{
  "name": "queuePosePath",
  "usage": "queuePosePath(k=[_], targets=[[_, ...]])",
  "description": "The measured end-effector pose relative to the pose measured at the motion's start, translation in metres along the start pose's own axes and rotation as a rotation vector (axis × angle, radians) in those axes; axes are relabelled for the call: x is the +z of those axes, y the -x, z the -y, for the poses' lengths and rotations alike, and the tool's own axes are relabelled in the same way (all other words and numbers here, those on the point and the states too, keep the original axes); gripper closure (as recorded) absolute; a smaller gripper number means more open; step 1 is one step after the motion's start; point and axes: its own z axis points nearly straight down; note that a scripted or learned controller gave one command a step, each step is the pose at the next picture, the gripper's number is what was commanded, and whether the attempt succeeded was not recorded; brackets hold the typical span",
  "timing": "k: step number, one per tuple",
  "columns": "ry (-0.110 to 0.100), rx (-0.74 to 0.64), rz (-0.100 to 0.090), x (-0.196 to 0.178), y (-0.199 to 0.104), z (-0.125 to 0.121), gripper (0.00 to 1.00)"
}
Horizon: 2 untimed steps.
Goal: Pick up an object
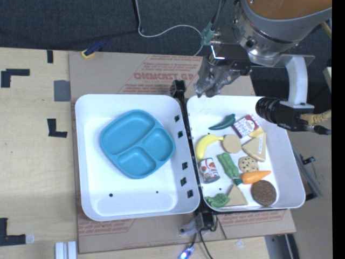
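Observation:
The right bin [280, 144] holds several toy foods: a yellow banana [206, 144], a dark green pepper [222, 122], a purple-labelled packet [244, 126], a cheese wedge [257, 144], a tan round biscuit [232, 143], a green pickle [227, 164], a small can [209, 170], a cookie [248, 164], a carrot [255, 176], a brown disc [263, 192] and a green leafy piece [218, 200]. My gripper [207, 88] hangs above the bin's far left corner, over its rim, with nothing seen between its fingers.
A blue divided plate [137, 143] lies in the left bin [91, 188]. A black divider with clips [186, 144] runs between the bins. A white cable [161, 32] and a yellow-blue clip [92, 48] lie behind them on the cardboard.

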Motion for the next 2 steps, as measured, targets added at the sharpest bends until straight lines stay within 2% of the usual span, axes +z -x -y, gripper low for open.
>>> queuePosePath(k=[2], targets=[[-0.005, 0.000, 0.001, -0.001, -0.088, 0.000, 1.00]])
